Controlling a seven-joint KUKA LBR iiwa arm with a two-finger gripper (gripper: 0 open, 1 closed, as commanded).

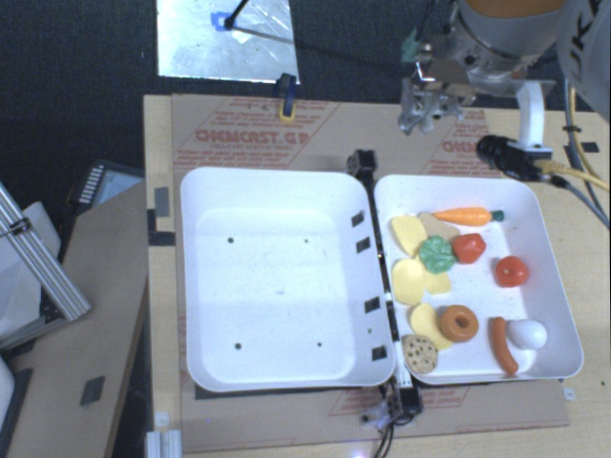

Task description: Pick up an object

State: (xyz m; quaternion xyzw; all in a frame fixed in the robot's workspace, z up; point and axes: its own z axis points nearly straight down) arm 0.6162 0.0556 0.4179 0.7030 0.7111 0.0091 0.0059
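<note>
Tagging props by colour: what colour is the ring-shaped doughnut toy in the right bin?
Orange-brown ring-shaped doughnut toy, clearest in the camera view.

Two white bins point(277, 184); two tomatoes point(469, 248); one carrot point(463, 216), donut point(459, 323), egg point(527, 334).

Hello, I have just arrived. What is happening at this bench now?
A robot arm is set to pick up an object from two white bins. Its gripper is above the bench, beyond the far edge of the right bin, and holds nothing. All the toy food lies in that bin: a carrot, a green piece, two tomatoes, a doughnut, a sausage, an egg and a cookie. Nothing is lifted yet.
</note>
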